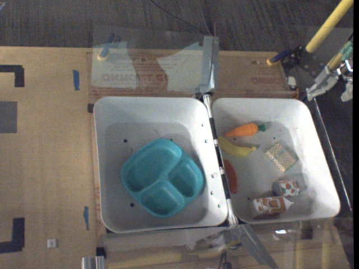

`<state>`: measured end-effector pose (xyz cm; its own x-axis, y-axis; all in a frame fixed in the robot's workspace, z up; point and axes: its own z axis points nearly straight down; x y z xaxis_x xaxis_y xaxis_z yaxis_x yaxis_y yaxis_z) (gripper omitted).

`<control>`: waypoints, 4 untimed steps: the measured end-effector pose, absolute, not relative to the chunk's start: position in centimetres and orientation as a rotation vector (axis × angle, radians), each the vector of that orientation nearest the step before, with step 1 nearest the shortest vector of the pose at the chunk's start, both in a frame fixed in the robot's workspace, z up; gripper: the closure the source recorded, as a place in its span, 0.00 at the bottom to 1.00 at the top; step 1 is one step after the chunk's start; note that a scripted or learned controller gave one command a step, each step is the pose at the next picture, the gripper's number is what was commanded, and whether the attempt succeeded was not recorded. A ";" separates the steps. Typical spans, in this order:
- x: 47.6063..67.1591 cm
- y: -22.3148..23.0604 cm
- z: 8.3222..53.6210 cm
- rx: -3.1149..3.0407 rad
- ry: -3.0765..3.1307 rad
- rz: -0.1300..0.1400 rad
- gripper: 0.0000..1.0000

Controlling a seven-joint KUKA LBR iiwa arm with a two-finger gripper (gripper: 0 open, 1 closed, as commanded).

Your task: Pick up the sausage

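Observation:
The sausage (231, 176) is a short red-orange link lying lengthwise against the left wall of the right bin (314, 150), about halfway down it. A yellow banana (238, 148) lies just above it, and an orange carrot (243, 130) with a green top lies farther back. Nothing touches or covers the sausage.
The right bin also holds a tan checkered cracker (281, 156), a small tipped can (287, 187) and a lying carton (271, 205) near the front. A teal divided plate (162, 177) sits in the left bin (112, 150). A yellow pole (331, 18) and clamps stand beyond the right bin's far corner.

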<state>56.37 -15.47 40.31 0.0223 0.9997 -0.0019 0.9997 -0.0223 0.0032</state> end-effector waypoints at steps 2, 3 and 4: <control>50.9 -12.6 8.8 2.294 2.138 0.010 0.00; 48.8 -18.7 16.3 2.090 2.341 0.001 0.00; 50.7 -12.6 8.8 2.299 2.133 0.004 0.00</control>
